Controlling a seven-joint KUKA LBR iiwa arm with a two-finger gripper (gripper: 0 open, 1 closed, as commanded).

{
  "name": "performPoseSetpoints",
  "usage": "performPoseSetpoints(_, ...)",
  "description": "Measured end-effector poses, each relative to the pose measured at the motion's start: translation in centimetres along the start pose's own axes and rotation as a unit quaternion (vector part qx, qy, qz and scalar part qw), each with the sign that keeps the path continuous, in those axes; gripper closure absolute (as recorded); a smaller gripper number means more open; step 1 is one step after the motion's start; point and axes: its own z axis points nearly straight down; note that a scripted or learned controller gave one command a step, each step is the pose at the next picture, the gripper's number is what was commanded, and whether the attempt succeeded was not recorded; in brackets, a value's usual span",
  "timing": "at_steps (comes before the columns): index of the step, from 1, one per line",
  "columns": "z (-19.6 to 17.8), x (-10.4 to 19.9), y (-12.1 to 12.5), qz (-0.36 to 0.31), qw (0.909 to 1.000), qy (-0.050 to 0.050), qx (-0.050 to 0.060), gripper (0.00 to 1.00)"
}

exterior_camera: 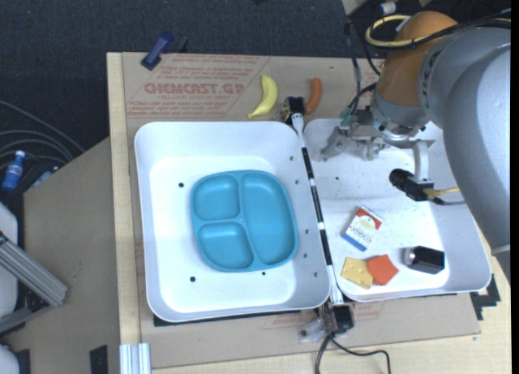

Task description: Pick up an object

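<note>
Claw (pixel 350 144) sits low at the far-left corner of the right bin (pixel 454 279), close to its back rim and to the divider (pixel 315 202); little room on those two sides. Can't tell whether it's wide or narrow; nothing seen in it. Arm (pixel 454 72) fills the space right of the claw. Nearer the camera from the claw the bin floor is open. Past that, well apart from the claw: small card box (pixel 362 228), then yellow block (pixel 356 272) touching orange block (pixel 382 268), black piece (pixel 424 260) beside them near the front rim. Left of the claw, across the divider: left bin (pixel 162 153) with blue tray (pixel 242 220) centered. Behind the claw, outside the bins: banana (pixel 264 96), carrot (pixel 312 95).
</note>
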Motion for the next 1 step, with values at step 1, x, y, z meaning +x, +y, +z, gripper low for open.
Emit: performPoseSetpoints(1, 0.06, -0.30, -6.38, 0.001, 1.0000, 0.000, 0.002, 0.00)
